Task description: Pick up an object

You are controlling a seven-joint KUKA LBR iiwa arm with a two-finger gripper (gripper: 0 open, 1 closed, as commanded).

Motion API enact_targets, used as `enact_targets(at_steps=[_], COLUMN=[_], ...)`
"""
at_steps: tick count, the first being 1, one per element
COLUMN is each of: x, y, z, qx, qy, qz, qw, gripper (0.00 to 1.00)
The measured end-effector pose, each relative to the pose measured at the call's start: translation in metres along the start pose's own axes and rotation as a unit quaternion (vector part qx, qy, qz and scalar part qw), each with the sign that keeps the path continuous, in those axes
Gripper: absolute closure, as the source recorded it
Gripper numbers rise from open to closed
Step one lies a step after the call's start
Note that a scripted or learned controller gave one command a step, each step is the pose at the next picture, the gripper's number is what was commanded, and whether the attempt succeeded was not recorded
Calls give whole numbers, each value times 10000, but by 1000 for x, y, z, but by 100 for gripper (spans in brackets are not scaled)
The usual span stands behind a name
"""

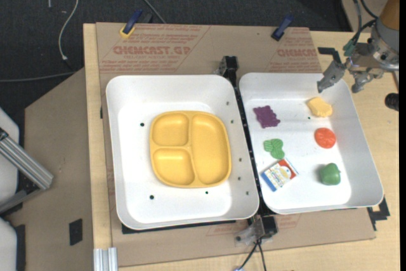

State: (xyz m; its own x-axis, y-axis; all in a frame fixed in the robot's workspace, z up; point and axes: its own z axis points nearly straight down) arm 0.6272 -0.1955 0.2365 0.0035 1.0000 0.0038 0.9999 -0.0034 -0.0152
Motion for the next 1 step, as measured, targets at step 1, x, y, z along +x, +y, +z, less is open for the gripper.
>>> enact_targets(at_steps=[1], x=[1], y=[3], z=[-9], qx=[-73], qy=[-16], qz=[-21], qw=[10000], gripper=[0])
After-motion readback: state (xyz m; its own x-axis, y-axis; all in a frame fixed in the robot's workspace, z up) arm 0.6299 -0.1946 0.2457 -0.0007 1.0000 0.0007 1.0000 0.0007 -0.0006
